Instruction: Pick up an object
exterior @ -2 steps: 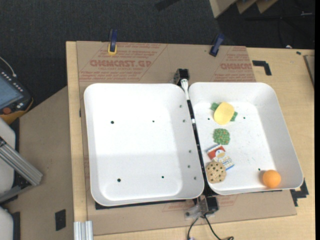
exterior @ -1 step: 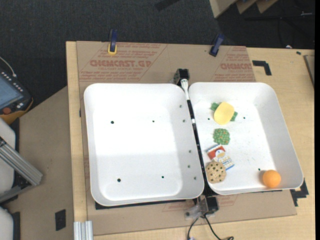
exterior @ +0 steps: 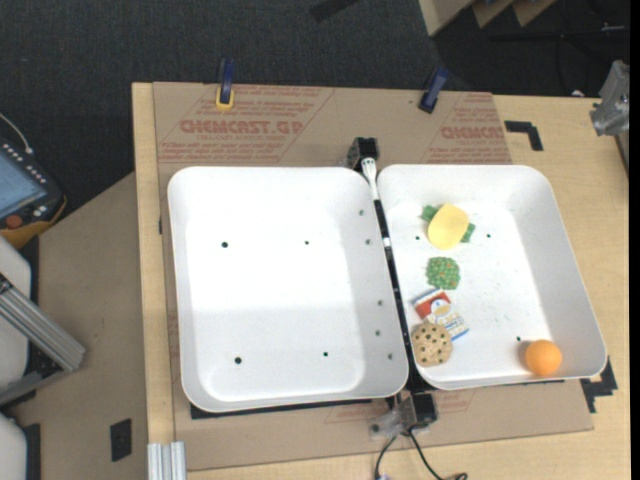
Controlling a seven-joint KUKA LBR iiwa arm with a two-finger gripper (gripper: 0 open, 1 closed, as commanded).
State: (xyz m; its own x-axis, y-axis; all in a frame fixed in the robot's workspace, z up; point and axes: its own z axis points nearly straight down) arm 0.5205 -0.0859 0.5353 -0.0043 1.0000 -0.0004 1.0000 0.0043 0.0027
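Together, five objects lay in the right bin (exterior: 560,228): a yellow piece (exterior: 448,226), green lump (exterior: 443,271), small carton (exterior: 437,308), cookie (exterior: 431,343) and an orange (exterior: 542,358) (near corner). Jaw state could not be told.

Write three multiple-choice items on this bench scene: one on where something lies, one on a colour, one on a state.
1. Where does the orange ball lie?
A. right bin, near corner
B. left bin, centre
C. on the cardboard
2. What colour is the object touching the far green piece?
A. blue
B. yellow
C. black
3. How does the cookie rest?
A. standing on edge
B. hanging over the bin rim
C. flat on the bin floor

Key: 1 A, it sits by the right bin near rim. 2 B, the yellow object overlaps the green. 3 C, its chip-dotted face points up.
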